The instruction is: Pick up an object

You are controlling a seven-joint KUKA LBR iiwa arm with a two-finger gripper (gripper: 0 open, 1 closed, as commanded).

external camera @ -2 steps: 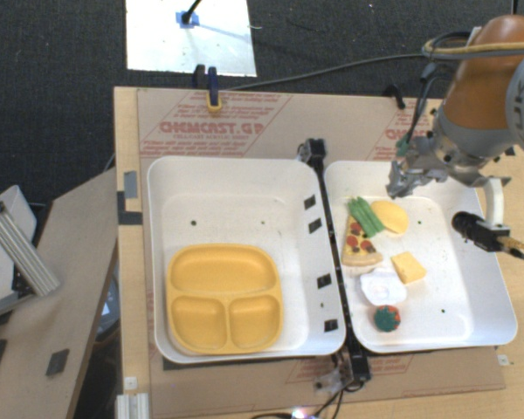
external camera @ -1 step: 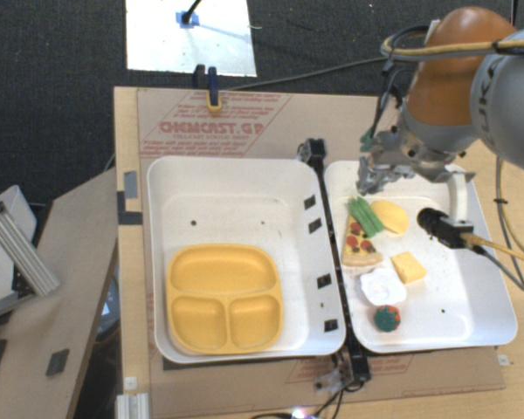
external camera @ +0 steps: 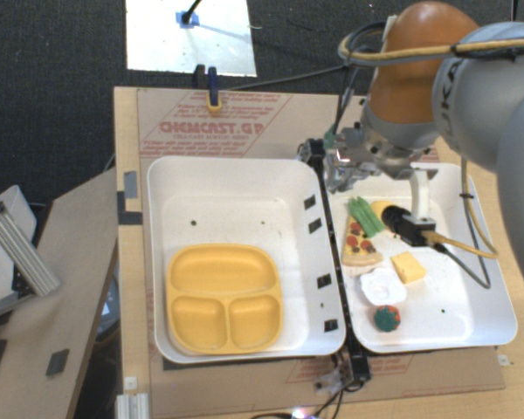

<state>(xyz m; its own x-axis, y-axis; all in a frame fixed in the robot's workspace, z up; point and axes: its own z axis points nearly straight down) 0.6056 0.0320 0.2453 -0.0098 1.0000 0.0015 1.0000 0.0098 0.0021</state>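
My gripper [external camera: 337,175] hangs over the far left corner of the right bin [external camera: 480,308], close to the wall between the two bins. Just in front of it lie a green bundle of stalks [external camera: 364,214] and a pizza slice [external camera: 360,244], with a small yellow piece [external camera: 381,209] beside the stalks. Nearer the front are a yellow cheese wedge [external camera: 408,267], a flat white piece [external camera: 382,286] and a small green and red ball [external camera: 386,318]. The orange-banded wrist hides the bin's far edge.
A yellow divided tray [external camera: 225,298] lies in the front of the left bin [external camera: 227,190]. Both bins stand on a cardboard sheet [external camera: 218,120], with a blue and yellow clamp [external camera: 212,88] at its far edge.
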